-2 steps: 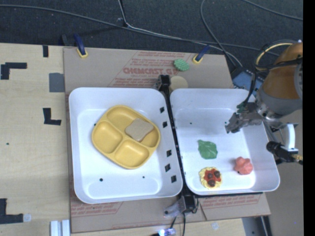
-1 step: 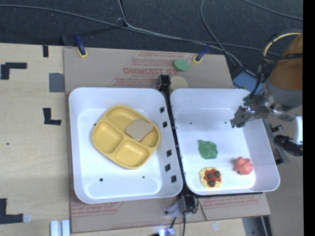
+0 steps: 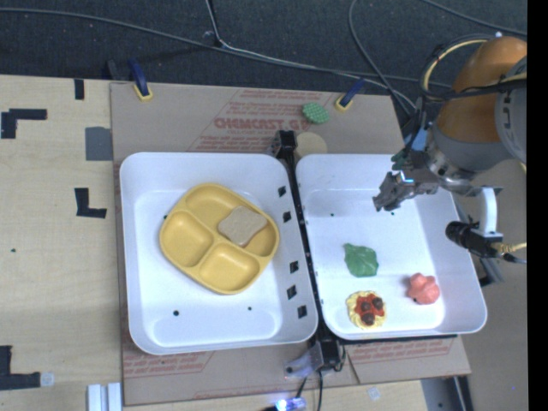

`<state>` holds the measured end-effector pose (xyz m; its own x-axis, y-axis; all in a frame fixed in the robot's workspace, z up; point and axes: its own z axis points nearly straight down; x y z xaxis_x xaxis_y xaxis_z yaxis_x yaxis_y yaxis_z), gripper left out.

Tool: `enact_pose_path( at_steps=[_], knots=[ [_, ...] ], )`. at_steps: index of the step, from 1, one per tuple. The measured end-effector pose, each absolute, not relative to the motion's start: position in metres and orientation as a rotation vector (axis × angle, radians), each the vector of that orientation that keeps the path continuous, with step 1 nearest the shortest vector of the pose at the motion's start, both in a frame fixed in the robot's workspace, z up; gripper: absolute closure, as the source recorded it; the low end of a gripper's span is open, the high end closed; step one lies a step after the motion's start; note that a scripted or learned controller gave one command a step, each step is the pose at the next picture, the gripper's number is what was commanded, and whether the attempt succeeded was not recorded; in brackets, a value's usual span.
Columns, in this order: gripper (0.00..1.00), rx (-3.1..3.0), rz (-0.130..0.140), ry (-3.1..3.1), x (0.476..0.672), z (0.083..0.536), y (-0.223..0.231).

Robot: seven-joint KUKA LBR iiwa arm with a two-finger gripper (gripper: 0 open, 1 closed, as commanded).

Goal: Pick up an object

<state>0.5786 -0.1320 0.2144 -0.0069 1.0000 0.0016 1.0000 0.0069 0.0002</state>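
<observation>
While the hand (image 3: 387, 197) hangs over the upper part of the right bin (image 3: 325, 174), whether it is spread or pressed together cannot be told. Below it lie a green lump (image 3: 360, 259), a pink piece (image 3: 422, 288) and a yellow toy pizza (image 3: 366, 308), well apart. The left bin (image 3: 145, 174) holds a yellow divided plate (image 3: 188, 238) bearing a toast slice (image 3: 241, 225).

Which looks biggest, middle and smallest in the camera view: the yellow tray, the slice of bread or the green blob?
1. Yellow divided tray, by far the largest.
2. Slice of bread, lying in the tray.
3. Green blob in the right bin, a little smaller than the bread; those two look close.
</observation>
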Motion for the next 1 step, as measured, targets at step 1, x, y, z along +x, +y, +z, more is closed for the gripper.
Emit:
enact_pose_path(
  at_steps=[1],
  knots=[
    [1.0,-2.213,-0.002,-2.228,0.5832,0.2235,-0.0757]
  ],
)
